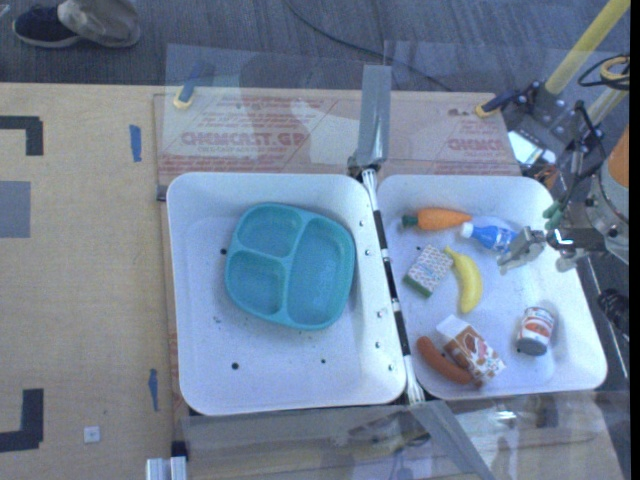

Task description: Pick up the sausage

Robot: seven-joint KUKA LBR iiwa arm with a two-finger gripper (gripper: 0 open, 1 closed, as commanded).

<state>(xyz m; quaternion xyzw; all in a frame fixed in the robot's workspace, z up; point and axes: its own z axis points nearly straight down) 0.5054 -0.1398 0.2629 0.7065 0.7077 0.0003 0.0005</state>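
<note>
Approach step: the gripper, jaws seemingly parted and empty, hovers far from the sausage; it must travel there.

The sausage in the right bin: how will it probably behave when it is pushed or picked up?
The sausage looks round and smooth, so it may roll or slip from a pinch. It seems small, likely light. It lies against a small carton near the right bin front wall, so a push would probably shift the carton too.
</note>
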